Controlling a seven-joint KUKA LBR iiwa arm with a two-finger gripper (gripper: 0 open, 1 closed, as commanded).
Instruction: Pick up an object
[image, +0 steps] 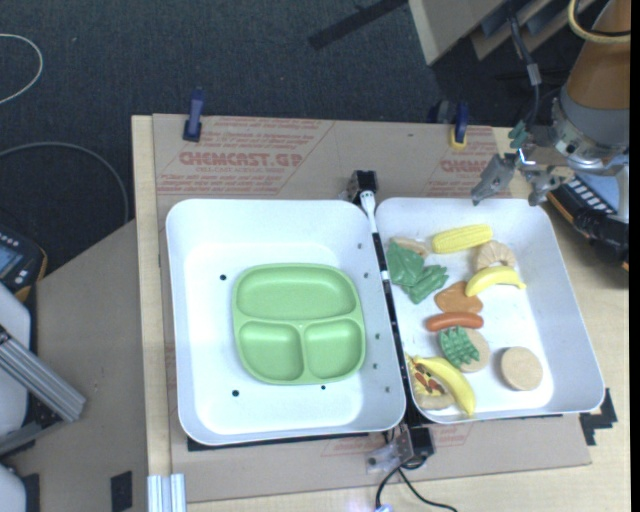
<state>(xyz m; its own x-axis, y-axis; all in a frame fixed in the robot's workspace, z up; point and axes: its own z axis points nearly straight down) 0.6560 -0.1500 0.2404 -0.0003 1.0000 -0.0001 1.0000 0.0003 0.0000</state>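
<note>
Hand (516, 177) above far edge of right bin (575, 330), fingers apart and gripping nothing; toy foods, among them corn cob (461, 239) and banana (494, 281), lying in that bin; pick-up not yet begun, descent and grasp outstanding.
</note>
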